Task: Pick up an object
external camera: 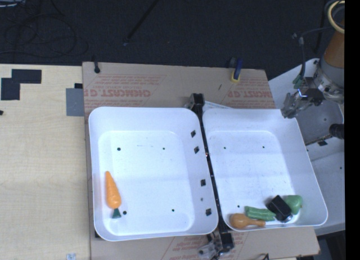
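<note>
An orange toy carrot (112, 191) with a green stem lies near the front left of the left bin (146, 119). In the front right corner of the right bin (253, 119) lie a green toy vegetable (260, 213), a black block (279, 207), a light green piece (293, 201) and an orange pear-shaped toy (245, 221), bunched together. My gripper (292, 105) hangs at the far right, just beyond the back right corner of the right bin, above the bench and away from all the objects. Nothing shows between its fingers.
The bins stand on a cardboard sheet (169, 87) held by a blue-yellow clamp (237, 70) at the back. A black hinge strip (202, 157) runs between the bins. Wooden bench (39, 169) lies to the left; cables lie on the dark floor behind.
</note>
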Controlling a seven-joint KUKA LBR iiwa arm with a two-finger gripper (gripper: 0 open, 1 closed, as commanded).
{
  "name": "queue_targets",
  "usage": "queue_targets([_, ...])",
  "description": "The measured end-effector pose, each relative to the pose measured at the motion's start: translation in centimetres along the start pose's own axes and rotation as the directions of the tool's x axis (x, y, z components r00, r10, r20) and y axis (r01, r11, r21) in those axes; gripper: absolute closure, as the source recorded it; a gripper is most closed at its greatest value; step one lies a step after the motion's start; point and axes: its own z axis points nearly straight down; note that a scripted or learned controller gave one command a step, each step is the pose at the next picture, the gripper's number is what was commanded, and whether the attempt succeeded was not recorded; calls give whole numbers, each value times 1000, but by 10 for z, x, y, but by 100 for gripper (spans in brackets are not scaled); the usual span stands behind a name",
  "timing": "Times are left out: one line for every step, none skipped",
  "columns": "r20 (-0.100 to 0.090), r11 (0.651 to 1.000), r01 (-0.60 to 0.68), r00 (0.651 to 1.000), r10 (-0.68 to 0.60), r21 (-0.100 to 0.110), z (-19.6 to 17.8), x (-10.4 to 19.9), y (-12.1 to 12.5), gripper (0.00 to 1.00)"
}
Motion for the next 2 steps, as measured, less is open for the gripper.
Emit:
queue_targets([0,1000,1,1000,-1,1,1,0,0,100])
queue_targets([0,1000,1,1000,-1,-1,-5,0,0,100])
